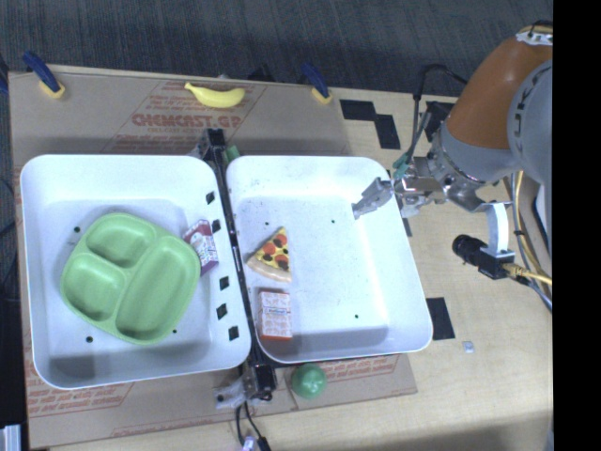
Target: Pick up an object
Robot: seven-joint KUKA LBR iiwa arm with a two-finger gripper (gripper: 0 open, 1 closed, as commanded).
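One fixed camera looks down at a slant from above the surface (488, 346), far enough off to take in both bins (38, 280) at frame centre, with the arm (498, 101) entering at upper right.

The arm (526, 83) is a chunky rounded thing, grey shell with a big orange band wrapped around it toward 1 o'clock. The wrist (451, 172) is grey metal with black cables looping off it, plus a tiny teal bit. The gripper (374, 198) is small and light grey. A white bracket (498, 228) hangs off at 5 o'clock.
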